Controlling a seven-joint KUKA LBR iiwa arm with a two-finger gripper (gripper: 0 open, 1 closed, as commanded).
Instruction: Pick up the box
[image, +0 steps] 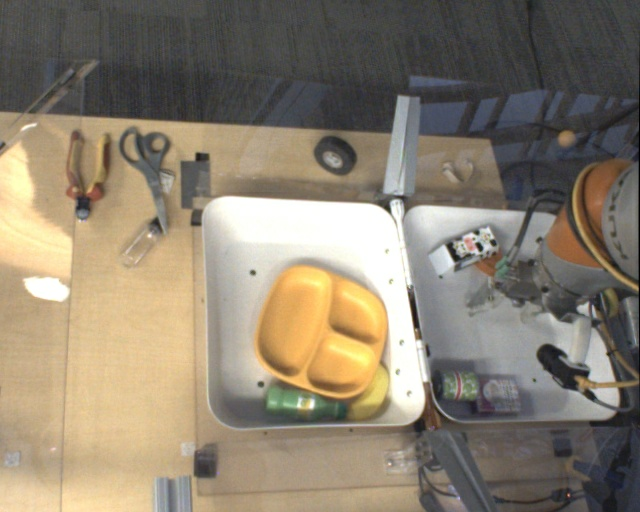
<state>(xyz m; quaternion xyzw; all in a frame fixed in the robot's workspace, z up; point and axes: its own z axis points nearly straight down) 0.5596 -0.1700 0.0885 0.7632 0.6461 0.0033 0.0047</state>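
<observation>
From my station, the near end of the right bin (600, 412) held a small green can (460, 385) lying beside a purple packet (497, 392), both against the near wall. In the left bin (225, 300), a green bottle (300, 403) and a yellow fruit-like thing (373, 393) sat at the near wall, partly under a yellow divided plate (322, 330) that took up the middle of that bin.

Further in, the arm (600, 230) reached into the right bin from the right, and the tool (497, 283) hovered over the bin floor, just near of the box (464, 248). I could not tell how the tool was set; that part was too small and cluttered with cables to read. The box, a small white carton with printed spots, lay in the far left part of the right bin, close to the wall between the bins. It looked to be resting on the bin floor and apart from the tool, so I judged the pick not yet made: closing on the box and lifting were all left.

On the far counter (120, 350) lay pliers (84, 172), scissors (150, 170) and a tape roll (335, 154).
</observation>
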